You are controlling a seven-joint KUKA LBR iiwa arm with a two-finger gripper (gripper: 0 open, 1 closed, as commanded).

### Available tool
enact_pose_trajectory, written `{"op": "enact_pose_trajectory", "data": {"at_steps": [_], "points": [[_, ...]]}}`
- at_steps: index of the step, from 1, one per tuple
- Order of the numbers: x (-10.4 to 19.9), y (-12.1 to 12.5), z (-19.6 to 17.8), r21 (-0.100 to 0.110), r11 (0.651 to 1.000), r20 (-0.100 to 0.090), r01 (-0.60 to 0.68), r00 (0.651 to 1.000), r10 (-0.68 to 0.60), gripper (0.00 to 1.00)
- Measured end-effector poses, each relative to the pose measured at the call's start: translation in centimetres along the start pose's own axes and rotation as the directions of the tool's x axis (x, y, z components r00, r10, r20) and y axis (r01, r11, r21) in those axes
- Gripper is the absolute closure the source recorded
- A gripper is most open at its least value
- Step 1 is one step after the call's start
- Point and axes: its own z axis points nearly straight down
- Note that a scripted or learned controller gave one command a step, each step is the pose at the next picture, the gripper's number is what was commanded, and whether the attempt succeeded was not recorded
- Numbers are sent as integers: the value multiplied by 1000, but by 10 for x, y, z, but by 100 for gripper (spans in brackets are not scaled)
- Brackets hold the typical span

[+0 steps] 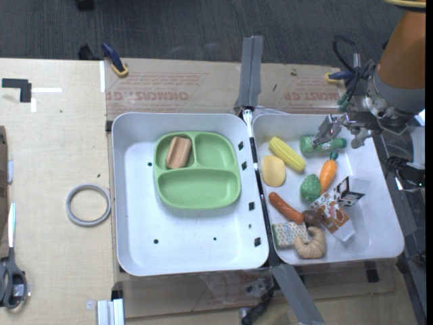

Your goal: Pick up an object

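While the gripper (329,135) hangs low over the far edge of the right bin (385,208), you can see it right at a green toy (312,143) lying there, but you cannot tell whether it is clamped on that toy or merely beside it. By my reading, nothing is lifted yet: the toy looks to be resting on the bin floor, so the pick is at the grasp stage and the raise is left to do. Your other candidates sit in the same bin: a corn cob (286,153) near the far left corner, a yellow lemon-like piece (273,170) against the left edge, a carrot (327,172) mid-bin, and a croissant (311,243) by the near edge. The left bin (135,235) carries a green divided plate (198,170) with a bread roll (178,152) in its far left compartment. On the wooden bench (47,147), a tape ring (88,204) lies left of the bins; dark carpet runs beyond.
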Motion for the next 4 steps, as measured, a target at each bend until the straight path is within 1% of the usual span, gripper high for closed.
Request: {"op": "enact_pose_trajectory", "data": {"at_steps": [1,2,3,4], "points": [[0,33,178,-2,1000,0,-18,1000,18,0],[-1,32,168,-2,1000,0,-22,1000,22,100],[-1,32,168,-2,1000,0,-21,1000,21,0],[-1,0,179,-1,1000,0,-13,1000,13,0]]}}
